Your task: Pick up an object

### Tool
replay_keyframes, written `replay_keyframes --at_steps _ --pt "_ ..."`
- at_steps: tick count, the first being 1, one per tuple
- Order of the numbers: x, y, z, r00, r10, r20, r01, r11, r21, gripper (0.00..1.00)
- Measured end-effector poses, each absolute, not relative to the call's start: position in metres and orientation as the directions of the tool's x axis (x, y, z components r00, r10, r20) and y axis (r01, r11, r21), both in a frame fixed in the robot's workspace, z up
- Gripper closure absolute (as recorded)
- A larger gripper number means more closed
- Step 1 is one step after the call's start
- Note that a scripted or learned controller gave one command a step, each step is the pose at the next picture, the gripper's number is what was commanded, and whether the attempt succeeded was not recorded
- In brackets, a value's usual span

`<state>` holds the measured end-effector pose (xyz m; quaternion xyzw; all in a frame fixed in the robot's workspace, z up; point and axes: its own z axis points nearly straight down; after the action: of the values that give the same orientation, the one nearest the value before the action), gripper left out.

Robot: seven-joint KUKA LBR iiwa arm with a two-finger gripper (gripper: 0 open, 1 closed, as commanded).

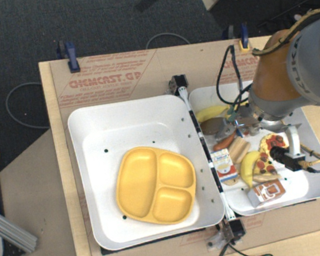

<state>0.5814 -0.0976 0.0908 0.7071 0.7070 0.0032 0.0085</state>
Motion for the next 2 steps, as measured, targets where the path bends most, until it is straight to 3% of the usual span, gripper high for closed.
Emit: replay_keyframes --at_steps 1,2 --pt "0.536 -0.146 0.085 0.005 1.0 -0.002 1.0 -0.005 -0.001 0.0" --pt "0.545 -0.106 0.087 0.004 1.0 -0.016 1.0 -0.003 0.008 0.0"
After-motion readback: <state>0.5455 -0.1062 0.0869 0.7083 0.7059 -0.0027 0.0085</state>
